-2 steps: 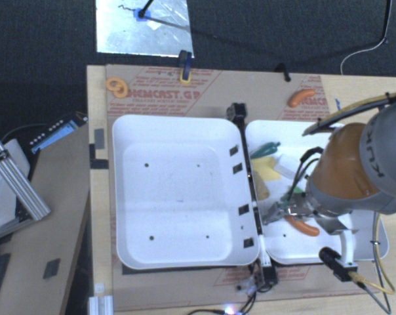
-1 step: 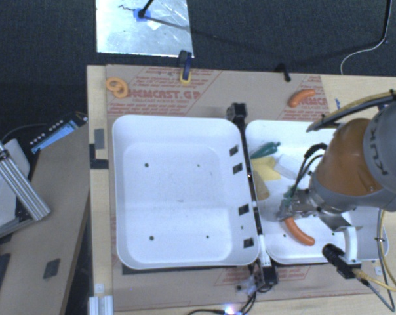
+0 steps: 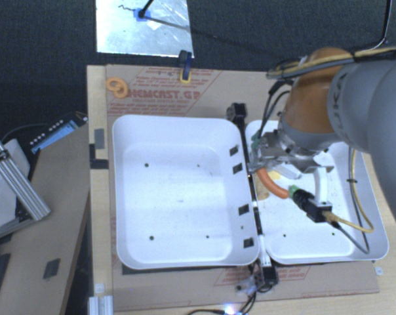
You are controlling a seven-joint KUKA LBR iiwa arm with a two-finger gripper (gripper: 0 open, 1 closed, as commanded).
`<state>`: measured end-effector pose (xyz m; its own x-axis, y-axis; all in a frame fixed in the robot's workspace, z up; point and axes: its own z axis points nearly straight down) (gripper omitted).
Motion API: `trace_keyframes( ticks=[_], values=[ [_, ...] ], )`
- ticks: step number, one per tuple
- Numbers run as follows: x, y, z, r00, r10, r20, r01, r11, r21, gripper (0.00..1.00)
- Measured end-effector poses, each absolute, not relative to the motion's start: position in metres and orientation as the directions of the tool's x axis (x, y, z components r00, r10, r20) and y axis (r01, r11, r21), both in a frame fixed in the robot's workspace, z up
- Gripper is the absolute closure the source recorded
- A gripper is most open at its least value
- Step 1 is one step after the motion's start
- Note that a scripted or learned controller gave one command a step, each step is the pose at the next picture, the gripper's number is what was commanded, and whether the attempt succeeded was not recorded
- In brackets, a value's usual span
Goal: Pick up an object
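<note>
My gripper (image 3: 271, 166) is low in the right bin (image 3: 329, 245), near that bin's left wall, under the grey arm with its orange band. An orange carrot-shaped object (image 3: 271, 182) with a green end lies just beneath the gripper, slanting toward the bin's middle. A pale yellowish thing (image 3: 275, 174) shows next to it. The arm's bulk hides the fingers, and what lies under the wrist is hidden too.
The left bin (image 3: 178, 195) sits beside the right one, with black clips along the shared wall (image 3: 240, 189). Both bins rest on a cardboard sheet (image 3: 158, 90). A yellow cable (image 3: 355, 225) trails across the right bin's floor.
</note>
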<state>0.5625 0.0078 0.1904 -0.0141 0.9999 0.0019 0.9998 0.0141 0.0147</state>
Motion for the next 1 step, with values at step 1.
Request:
trace_keyframes(
  ticks=[1],
  values=[
    [0.5212, 0.0646, 0.2126, -0.011, 1.000, 0.004, 1.000, 0.011, 0.001, 1.00]
  ],
)
